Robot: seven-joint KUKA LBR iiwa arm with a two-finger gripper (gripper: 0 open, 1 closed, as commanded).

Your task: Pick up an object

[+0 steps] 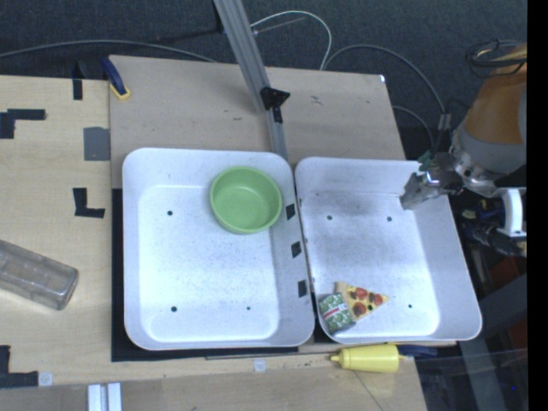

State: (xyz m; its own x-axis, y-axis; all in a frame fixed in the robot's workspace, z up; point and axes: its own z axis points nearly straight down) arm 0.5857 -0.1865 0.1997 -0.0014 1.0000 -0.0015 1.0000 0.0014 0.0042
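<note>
A green bowl [246,199] sits upright at the back of the left bin [150,255], near its right wall. A pizza-slice toy [363,300] lies at the front of the right bin [377,229], and a small green packet [336,312] rests against that bin's front left corner beside it. My gripper [417,191] hangs over the right bin's back right edge, well apart from the toys. The arm's orange band [501,101] is above it at the right.
A yellow bottle [370,359] lies on the bench just in front of the right bin. A clear plastic container [34,275] lies at the far left. A grey metal pole [248,50] slants down to the gap between the bins. Cables run behind.
</note>
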